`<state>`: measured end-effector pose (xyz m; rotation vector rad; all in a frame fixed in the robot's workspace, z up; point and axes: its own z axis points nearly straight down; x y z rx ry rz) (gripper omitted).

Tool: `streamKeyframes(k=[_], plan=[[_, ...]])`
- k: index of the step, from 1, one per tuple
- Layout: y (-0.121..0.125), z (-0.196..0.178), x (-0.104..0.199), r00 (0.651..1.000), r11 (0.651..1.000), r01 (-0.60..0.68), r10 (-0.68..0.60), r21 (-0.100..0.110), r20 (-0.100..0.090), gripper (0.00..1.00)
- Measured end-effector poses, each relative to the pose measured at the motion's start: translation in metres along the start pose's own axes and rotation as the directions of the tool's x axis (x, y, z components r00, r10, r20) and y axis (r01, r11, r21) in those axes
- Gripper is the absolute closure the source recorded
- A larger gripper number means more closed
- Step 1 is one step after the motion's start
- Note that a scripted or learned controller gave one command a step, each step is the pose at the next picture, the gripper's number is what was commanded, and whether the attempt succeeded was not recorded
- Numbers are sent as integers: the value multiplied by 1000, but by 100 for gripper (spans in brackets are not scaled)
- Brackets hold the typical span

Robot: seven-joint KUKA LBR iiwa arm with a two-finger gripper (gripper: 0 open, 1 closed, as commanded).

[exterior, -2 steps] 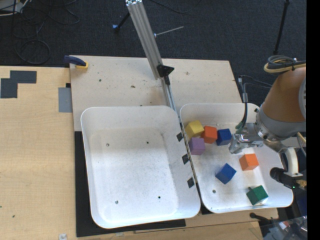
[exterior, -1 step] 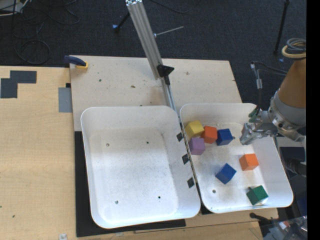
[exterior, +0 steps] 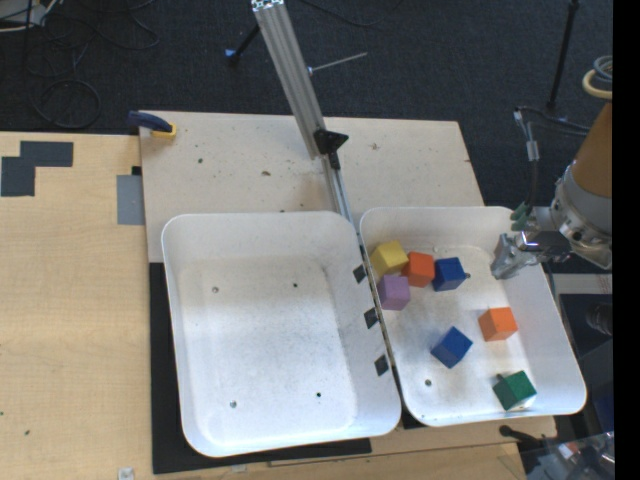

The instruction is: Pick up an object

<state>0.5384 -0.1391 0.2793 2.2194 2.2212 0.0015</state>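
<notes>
Bench, pale and speckled, carries two shallow white bins side by side. Left bin is the bigger-looking one, w/ a few small dark specks on its floor. Right bin holds all the blocks. A long grey aluminium rail slants down from the top of the view toward the seam between the bins, w/ a black clamp partway along it.

Arm comes in from the right edge, orange band above the grey wrist. Gripper sits over the right bin's upper right part, near its rim; fingers look metallic and point left/down, but at this angle can't tell whether they're spread or pressed together. Nothing visible between them. Nearest blocks are apart from it.

Blocks, approx. same size: yellow block, orange-red block and blue block form a row in the bin's upper left, the first two touching. Purple block sits just below the yellow one, touching it. Orange block lies below the gripper, apart. Second blue block is near bin centre. Green block is at the lower right, near the rim.

Small blue-and-yellow item rests at the bench's far left corner; prob. a clip, too small to be sure.
</notes>
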Motion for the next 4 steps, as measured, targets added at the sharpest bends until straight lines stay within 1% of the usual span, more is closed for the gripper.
streamKeyframes(k=[1,2,3,4], plan=[[24,15,47,1000,1000,3,-3,4,-2,100],[44,29,103,1000,1000,3,-3,5,-2,100],[64,28,159,1000,1000,4,-4,3,-3,100],[85,32,202,1000,1000,2,-2,3,-1,100]])
